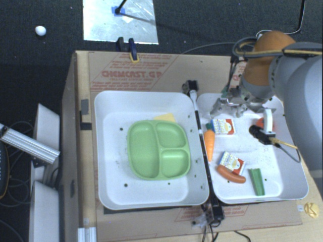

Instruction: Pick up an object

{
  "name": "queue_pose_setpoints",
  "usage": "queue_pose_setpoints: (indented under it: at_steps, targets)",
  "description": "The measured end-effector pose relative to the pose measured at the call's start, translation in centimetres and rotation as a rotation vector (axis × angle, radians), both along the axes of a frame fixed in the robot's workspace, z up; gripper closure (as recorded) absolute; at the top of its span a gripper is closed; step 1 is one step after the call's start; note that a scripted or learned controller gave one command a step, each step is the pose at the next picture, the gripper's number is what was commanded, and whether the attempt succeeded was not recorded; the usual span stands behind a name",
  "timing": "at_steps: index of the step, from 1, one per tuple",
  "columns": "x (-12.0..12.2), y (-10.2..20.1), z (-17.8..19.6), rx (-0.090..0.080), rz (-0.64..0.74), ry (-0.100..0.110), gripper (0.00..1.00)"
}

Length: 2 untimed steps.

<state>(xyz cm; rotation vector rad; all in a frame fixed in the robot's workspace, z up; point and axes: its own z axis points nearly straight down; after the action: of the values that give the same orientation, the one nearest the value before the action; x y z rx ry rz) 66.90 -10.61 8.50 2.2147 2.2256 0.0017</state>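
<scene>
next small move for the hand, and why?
Probably lower the hand a little toward the small carton just below it in the right bin: nothing shows in the hand, and that carton lies nearest, apart from the carrot.

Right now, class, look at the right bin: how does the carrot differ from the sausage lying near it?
The carrot is orange and tapers to a point, while the sausage is red with rounded ends. The carrot lies lengthwise along the bin's left wall, by the divider; the sausage lies slanted nearer the front, just below a small printed carton. The carrot has a green top; the sausage has none. Both are small toy foods lying flat in the right bin.
</scene>
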Motion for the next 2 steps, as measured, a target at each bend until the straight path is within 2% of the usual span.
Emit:
queue_pose_setpoints:
  at_steps: [1, 2]
  targets:
    - [0.11, -0.04, 1.14, 0.000, 0.002, -0.003, 1.00]
    - [0.10, -0.04, 1.13, 0.000, 0.002, -0.003, 0.00]
